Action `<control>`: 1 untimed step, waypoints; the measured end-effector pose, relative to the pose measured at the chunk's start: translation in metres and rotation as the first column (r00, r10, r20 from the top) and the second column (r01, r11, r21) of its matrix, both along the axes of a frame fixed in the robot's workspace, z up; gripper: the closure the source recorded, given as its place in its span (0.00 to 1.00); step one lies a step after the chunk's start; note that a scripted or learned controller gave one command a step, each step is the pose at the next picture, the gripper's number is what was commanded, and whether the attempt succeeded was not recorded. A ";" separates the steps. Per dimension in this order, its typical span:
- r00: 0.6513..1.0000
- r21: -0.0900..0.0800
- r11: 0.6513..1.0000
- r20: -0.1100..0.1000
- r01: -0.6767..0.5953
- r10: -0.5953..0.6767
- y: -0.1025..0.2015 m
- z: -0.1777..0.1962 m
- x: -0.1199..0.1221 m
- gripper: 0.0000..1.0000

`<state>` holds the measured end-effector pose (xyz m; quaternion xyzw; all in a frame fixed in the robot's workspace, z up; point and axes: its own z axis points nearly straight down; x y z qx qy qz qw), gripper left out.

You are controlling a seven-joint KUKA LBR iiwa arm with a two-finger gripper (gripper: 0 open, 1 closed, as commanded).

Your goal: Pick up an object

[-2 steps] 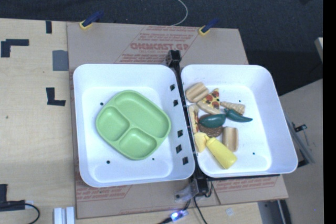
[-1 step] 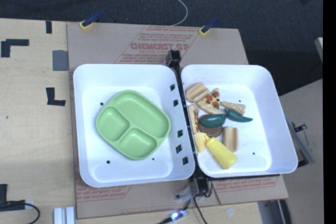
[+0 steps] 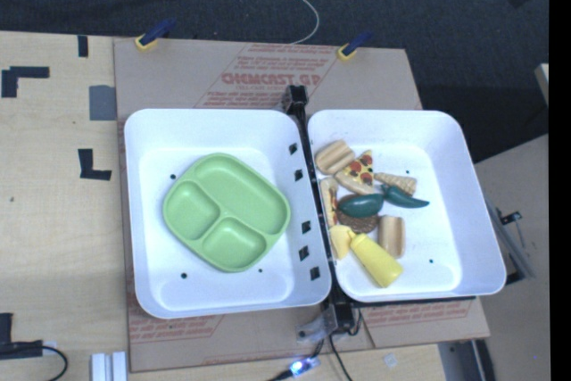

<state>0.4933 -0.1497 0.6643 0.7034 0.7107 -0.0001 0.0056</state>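
- Plainly, I had nothing picked yet: every object lay at rest in the bins, so the step in hand was the approach, with choosing a target the first business.
- As for my hand, I could not tell whether it was open or closed.
- The left bin (image 3: pixel 143 192) carried a green divided tray (image 3: pixel 226 211), lying flat near its middle.
- The right bin (image 3: pixel 446 192) carried the toy food, crowded against its wall at nine o'clock, hard by the seam between the two bins.
- In that heap, a yellow bottle (image 3: pixel 376 260) lay at six o'clock, tilted, touching a small bread roll (image 3: pixel 392 235) just beside it.
- A dark green pepper (image 3: pixel 360 205) sat at the heap's centre, with a teal chilli (image 3: pixel 406 200) at its three o'clock.
- A pizza slice (image 3: pixel 356 176) and a hot dog bun (image 3: pixel 333 156) lay toward twelve o'clock.
- I judged the yellow bottle the best target: it stood at the edge of the pile, with bare bin floor around its lower end.
- The next move called for coming in from three o'clock, descending over the bottle, and setting my fingers across its narrow width, clear of the roll.
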 end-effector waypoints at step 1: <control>1.000 0.000 1.000 0.001 -0.001 0.001 0.001 0.010 0.001 1.00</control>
